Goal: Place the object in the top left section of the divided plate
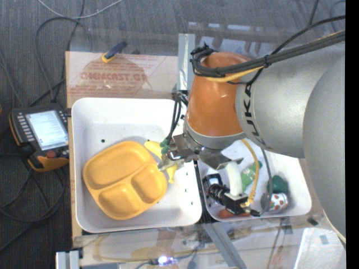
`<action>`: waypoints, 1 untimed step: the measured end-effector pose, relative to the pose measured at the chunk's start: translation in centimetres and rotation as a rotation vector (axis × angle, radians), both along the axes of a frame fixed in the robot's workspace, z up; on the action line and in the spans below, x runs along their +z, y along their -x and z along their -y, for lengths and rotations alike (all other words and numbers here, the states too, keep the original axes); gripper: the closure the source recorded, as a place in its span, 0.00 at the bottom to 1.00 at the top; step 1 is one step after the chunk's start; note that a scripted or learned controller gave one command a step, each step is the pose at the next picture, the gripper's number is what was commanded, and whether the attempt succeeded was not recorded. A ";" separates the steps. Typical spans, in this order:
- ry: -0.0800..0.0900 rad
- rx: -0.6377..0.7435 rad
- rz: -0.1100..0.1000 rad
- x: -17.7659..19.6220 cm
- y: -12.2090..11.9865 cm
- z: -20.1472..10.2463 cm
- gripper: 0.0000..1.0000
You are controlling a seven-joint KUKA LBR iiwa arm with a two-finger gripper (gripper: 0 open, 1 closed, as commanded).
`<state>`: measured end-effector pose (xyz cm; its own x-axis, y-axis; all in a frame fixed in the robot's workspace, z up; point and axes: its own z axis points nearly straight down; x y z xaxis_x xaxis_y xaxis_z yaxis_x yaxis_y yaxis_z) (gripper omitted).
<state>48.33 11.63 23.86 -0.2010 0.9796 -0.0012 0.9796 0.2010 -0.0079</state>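
— Grey carpet surrounds the surface; where is the yellow object [152, 147]?
— Beside the divided plate [124, 179], apparently touching the gripper [171, 160].
— Jaws' state?
— Can't tell.

My own wrist and orange band [216, 100] are covering the near corner where the two bins meet. My gripper [168, 160] is showing only as a dark tip at the plate's [124, 179] edge; fingers too small to read. A yellow object [152, 147] is peeking out beside it, perhaps a banana, mostly hidden. The right bin's [300, 203] clutter is blurring together, and my arm is running off the right edge.
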 end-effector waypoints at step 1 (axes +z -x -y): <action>0.000 0.081 -0.001 -2.4 0.0 2.8 1.00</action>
